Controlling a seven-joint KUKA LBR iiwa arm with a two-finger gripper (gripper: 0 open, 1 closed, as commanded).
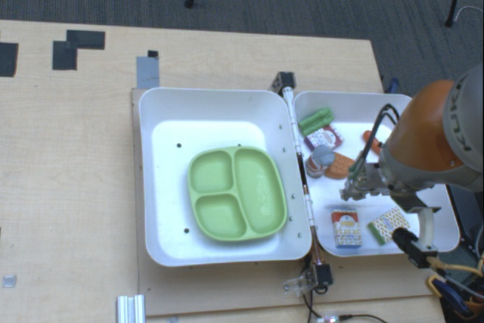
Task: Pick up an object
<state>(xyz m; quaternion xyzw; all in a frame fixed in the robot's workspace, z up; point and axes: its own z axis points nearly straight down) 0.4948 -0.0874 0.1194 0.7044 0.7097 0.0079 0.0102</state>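
Down in the right bin (446,238) lies a scatter of small objects: a green oblong piece (315,119) near the far left corner, a red-and-white packet (324,138) just below it, a grey round item (323,156) and an orange piece (339,166) touching one another near the bin's left wall, a small red-and-white box (346,228) toward the near edge, and a patterned packet with a green end (387,225) just to its right. Above the middle of this bin hangs the gripper (355,189), at the end of the grey arm with its orange band (423,136) (the wrist bulk covers much of the bin's right half). Whether its fingers are apart or together cannot be told from this angle, and nothing can be seen between them. It sits just below the orange piece and above the small box. Beside this, the left bin (170,185) holds a light green divided plate (237,194) with three compartments, lying flat near the bin's centre
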